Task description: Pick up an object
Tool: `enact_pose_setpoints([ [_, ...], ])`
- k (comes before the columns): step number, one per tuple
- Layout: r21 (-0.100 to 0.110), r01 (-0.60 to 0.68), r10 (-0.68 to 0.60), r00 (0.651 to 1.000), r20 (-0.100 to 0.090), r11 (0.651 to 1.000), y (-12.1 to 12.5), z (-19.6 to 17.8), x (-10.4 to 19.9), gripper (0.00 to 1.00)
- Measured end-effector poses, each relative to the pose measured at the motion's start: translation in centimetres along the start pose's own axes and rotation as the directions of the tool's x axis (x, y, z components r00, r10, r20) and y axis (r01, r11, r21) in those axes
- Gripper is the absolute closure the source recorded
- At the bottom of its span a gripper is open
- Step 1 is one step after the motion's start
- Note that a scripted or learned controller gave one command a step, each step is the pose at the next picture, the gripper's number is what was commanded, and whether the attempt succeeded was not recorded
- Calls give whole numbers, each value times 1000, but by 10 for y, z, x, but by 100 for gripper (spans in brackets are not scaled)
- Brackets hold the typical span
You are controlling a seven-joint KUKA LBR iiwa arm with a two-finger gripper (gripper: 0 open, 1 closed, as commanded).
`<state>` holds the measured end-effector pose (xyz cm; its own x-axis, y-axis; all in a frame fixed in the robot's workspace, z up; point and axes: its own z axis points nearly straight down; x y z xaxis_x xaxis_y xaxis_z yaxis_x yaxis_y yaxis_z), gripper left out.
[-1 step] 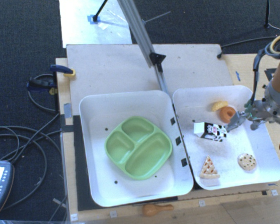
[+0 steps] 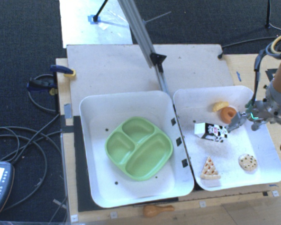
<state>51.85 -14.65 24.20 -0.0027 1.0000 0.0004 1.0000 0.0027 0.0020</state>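
Two white bins sit side by side. The right bin [image 2: 272, 170] holds an orange ring [image 2: 228, 114] near its far rim, a black-and-white carton [image 2: 211, 131] at centre, and a pizza slice [image 2: 209, 169] and cookie [image 2: 248, 162] toward its near rim, with bare floor between. The gripper [image 2: 237, 122] hangs just beside the ring and carton; its opening cannot be made out. The left bin [image 2: 93, 150] holds a green tray [image 2: 139, 148].
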Motion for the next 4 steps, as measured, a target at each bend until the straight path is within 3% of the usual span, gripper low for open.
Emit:
enact_pose_setpoints([
  [2,6,-2,2,1000,-1,1000,5,117,9,0],
  [3,5,-2,2,1000,-1,1000,5,153,9,0],
  [4,-1,-3,3,1000,0,1000,7,140,9,100],
])
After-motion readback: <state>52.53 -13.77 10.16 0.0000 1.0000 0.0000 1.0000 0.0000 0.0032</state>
